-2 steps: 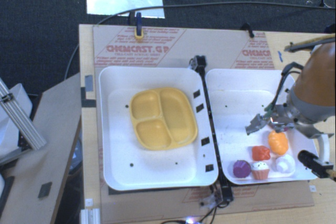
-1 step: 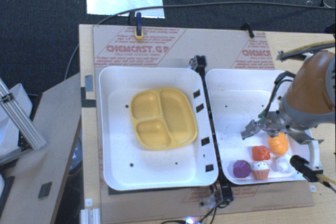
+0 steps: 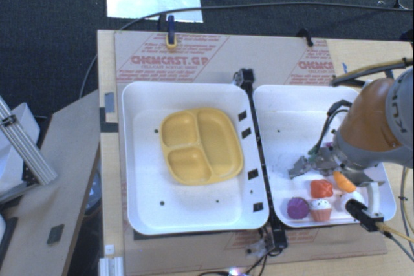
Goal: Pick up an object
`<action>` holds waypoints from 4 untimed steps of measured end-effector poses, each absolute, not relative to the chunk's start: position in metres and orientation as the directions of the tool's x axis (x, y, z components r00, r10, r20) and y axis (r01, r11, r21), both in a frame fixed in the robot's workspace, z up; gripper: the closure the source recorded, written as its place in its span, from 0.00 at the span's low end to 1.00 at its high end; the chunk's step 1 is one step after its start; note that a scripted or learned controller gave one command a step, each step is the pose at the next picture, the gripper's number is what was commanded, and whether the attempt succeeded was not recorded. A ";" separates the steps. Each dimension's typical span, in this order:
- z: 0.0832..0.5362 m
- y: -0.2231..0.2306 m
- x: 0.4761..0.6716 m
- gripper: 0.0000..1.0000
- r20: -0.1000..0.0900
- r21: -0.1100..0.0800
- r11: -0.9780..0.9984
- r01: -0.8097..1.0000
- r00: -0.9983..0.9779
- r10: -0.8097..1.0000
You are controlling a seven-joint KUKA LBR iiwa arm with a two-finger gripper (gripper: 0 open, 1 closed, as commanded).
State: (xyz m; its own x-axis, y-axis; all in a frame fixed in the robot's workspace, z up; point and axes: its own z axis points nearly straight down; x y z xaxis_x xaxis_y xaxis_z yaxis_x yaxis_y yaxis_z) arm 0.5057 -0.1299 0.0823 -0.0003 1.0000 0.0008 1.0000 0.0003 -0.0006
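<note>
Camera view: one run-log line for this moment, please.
hand low in right bin | purple ball, cupcake nearby | nothing held

Robot lab: bench (image 3: 194,48), twin bins (image 3: 139,158)

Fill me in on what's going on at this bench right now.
A grey robot arm with an orange band reaches in from the right over the right bin. Its end effector hangs low there, beside a cluster of small toys near the bin's front: a red-orange piece, a carrot-like piece, a purple one and a cupcake. Nothing visibly sits between its fingers. The left bin holds a yellow divided tray, untouched.
</note>
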 end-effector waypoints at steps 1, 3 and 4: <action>0.095 -0.130 0.507 1.00 0.000 0.003 0.000 1.000 0.000 1.000; 0.203 -0.129 0.517 1.00 -0.002 0.008 0.005 1.000 -0.005 1.000; 0.227 -0.129 0.519 1.00 -0.001 0.005 0.005 1.000 -0.005 1.000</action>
State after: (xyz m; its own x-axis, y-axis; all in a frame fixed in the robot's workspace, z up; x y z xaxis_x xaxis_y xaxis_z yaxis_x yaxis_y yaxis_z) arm 0.5188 -0.1290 0.2271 -0.0046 1.0000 -0.0011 1.0000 0.0046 0.0049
